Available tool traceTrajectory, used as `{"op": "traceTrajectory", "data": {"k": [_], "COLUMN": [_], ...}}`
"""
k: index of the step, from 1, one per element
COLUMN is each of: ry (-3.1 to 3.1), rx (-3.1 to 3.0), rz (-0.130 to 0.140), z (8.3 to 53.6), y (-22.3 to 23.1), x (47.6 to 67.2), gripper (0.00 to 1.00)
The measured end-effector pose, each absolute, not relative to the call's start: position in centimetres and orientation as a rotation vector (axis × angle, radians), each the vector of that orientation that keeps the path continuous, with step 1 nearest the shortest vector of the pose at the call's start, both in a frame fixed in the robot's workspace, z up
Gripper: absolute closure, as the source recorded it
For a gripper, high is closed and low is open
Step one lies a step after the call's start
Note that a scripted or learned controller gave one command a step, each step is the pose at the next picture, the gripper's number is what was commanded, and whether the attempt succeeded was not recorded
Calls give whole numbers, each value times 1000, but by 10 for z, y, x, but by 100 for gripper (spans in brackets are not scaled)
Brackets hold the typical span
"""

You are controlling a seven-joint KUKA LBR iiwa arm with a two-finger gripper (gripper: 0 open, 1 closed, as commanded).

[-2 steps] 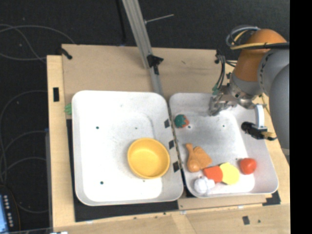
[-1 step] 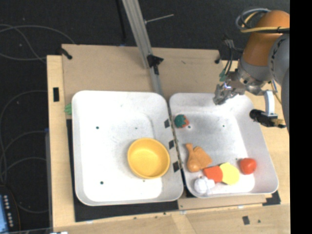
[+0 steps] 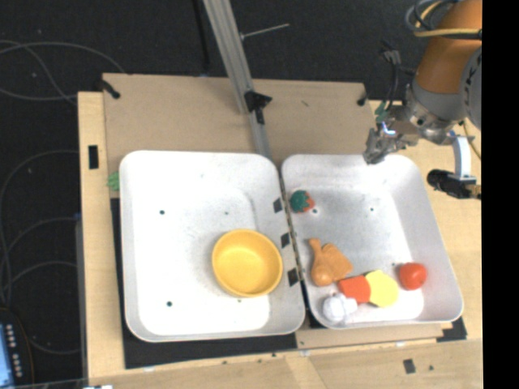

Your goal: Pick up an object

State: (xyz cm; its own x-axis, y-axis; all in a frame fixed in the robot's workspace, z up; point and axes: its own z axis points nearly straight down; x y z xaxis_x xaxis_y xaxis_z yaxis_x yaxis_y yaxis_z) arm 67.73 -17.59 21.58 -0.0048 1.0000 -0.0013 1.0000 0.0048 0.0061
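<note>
the tool [image 3: 375, 154] hangs over the right bin's [image 3: 422, 217] far edge, grip unreadable; a yellow bowl [image 3: 246, 262] sits in the left bin [image 3: 162, 241], toward its near right corner.

Yellow bowl [image 3: 246, 262], white bins [image 3: 162, 185] (faintly speckled), red ball [image 3: 413, 275], orange figure [image 3: 327, 262].
</note>
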Motion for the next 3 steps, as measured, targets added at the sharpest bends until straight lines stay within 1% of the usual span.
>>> {"op": "traceTrajectory", "data": {"k": [1,2,3], "ry": [2223,2229,2230], "rx": [2217,2214,2215], "rz": [1,4,0], "z": [219,234,233], "y": [-131,-81,-29], "x": [649,631,604], "gripper": [100,100,100]}}
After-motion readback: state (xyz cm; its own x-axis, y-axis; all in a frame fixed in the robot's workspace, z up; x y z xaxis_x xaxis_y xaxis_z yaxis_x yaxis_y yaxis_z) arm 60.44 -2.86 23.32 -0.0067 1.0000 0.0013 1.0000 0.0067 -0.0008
